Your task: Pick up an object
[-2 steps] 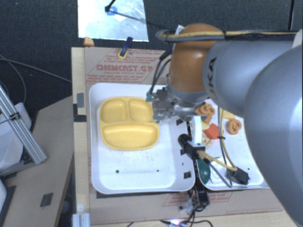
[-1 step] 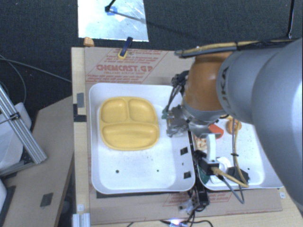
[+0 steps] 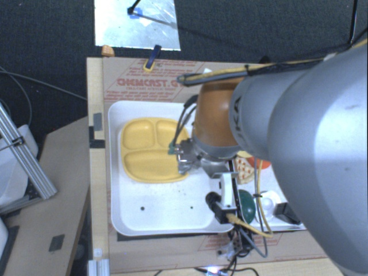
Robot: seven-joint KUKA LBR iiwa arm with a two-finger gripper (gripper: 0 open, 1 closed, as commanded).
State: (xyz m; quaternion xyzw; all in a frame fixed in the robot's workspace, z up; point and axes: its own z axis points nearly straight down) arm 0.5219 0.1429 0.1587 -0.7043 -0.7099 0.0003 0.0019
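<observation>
The grey arm comes in from 3 o'clock and covers most of the right bin. Its orange band stands over the border between the two bins. Below the band the gripper hangs over the right edge of the left bin. It is seen from above and its own body hides the tips, so I cannot tell if it is open or closed, and nothing can be seen held in it.

In the left bin lies a yellow plate with three compartments, in the upper half of the bin, at 9 o'clock from the gripper and just beside it. Whether they touch I cannot tell.

In the right bin a few things show past the arm – a green object at 5 o'clock from the gripper, a small flat piece with red spots at 3 o'clock, close to it, and a black piece near the lower rim, at 4 o'clock.

Both bins rest on a brown cardboard sheet with red print. At 12 o'clock from the plate, on the upper edge of the cardboard, lies a blue and yellow stick, and beyond it a shiny foil sheet
</observation>
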